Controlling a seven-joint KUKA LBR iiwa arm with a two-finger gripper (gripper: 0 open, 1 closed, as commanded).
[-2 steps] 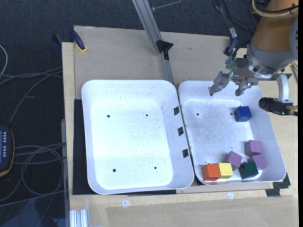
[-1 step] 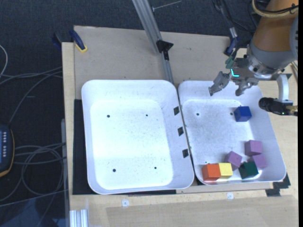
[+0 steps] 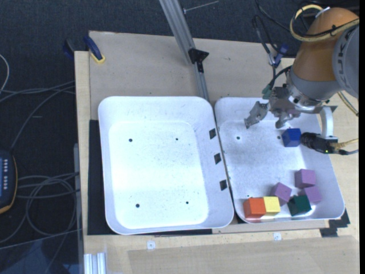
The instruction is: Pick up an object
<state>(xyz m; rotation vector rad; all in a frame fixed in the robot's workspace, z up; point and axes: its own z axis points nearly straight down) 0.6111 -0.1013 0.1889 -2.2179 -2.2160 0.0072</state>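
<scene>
My gripper (image 3: 268,119) hangs over the far part of the right bin (image 3: 245,164), its two grey fingers spread open with nothing between them. A blue cube (image 3: 291,137) lies just to the right of the fingers, apart from them. Along the bin's near right corner sit an orange block (image 3: 255,206), a yellow block (image 3: 271,204), a dark green block (image 3: 298,205) and three purple blocks (image 3: 305,177).
The left bin (image 3: 114,170) stands beside the right one, its wall touching it along the middle. A grey metal pole (image 3: 182,33) slants across the back of the bench. Cables lie on the floor at the left.
</scene>
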